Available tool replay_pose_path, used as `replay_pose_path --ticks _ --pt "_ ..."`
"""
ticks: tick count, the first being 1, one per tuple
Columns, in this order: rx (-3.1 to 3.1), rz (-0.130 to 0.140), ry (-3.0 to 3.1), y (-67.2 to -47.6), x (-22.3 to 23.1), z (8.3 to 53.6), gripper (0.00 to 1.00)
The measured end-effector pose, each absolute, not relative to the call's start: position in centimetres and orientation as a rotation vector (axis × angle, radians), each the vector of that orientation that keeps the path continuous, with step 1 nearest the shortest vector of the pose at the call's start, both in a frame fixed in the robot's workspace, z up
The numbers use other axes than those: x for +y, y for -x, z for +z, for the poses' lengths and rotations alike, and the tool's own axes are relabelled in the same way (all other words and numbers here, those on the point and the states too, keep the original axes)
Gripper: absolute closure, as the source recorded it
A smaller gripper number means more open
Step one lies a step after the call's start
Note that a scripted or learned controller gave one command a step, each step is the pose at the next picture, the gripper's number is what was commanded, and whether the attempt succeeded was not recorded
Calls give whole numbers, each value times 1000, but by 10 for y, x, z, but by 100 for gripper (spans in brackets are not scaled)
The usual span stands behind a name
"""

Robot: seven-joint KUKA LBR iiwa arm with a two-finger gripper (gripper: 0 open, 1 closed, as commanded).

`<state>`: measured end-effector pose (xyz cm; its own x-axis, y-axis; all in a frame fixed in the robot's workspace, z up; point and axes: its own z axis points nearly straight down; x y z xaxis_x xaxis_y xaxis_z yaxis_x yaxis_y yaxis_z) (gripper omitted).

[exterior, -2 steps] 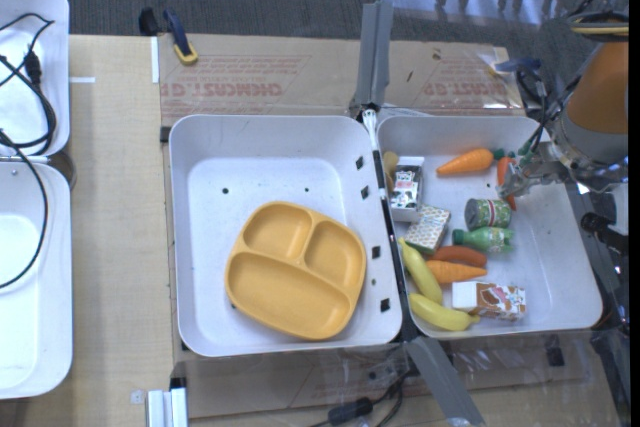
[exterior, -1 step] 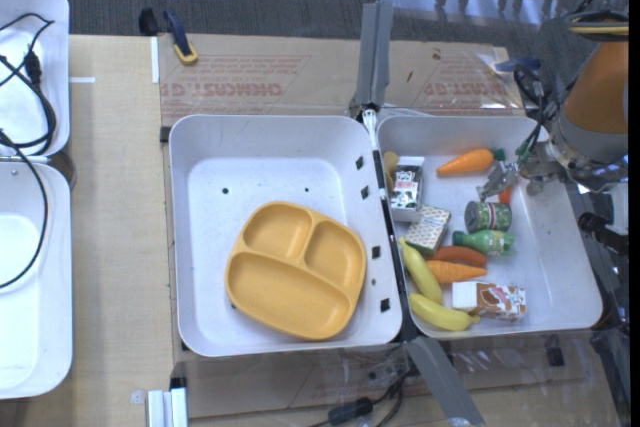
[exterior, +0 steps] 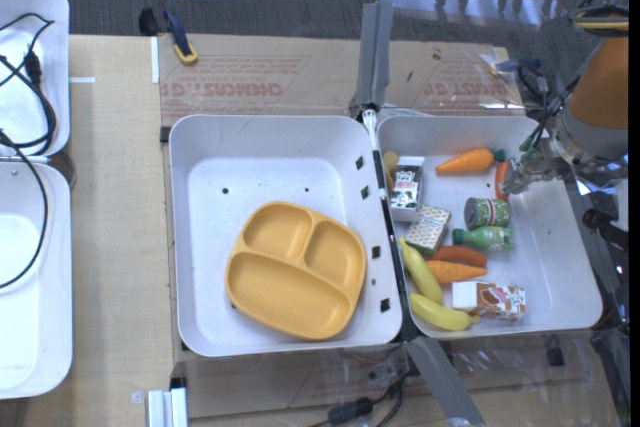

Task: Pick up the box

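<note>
Three small boxes lie in the right bin (exterior: 552, 260). A white box with red print (exterior: 405, 190) is upright near the bin's left wall. Just below it a tan checkered box (exterior: 427, 228) lies tilted. A white and brown carton (exterior: 488, 299) lies flat near the front edge. My gripper (exterior: 516, 177) hangs low over the bin's upper right part, between a carrot (exterior: 467, 161) and a green can (exterior: 487, 212). It is apart from all three boxes, and none of them is lifted.
Beside the boxes lie a green bottle (exterior: 485, 237), a second carrot (exterior: 456, 270) and two bananas (exterior: 428, 287). A yellow divided plate (exterior: 297, 268) sits in the left bin (exterior: 200, 145). The arm's orange band (exterior: 608, 85) rises at the right.
</note>
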<state>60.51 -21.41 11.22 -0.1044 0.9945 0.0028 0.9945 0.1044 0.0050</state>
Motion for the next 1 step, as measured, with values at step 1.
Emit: replay_pose_path --ticks 1 --pt "2335 9 -2102 -605 -213 112 0"
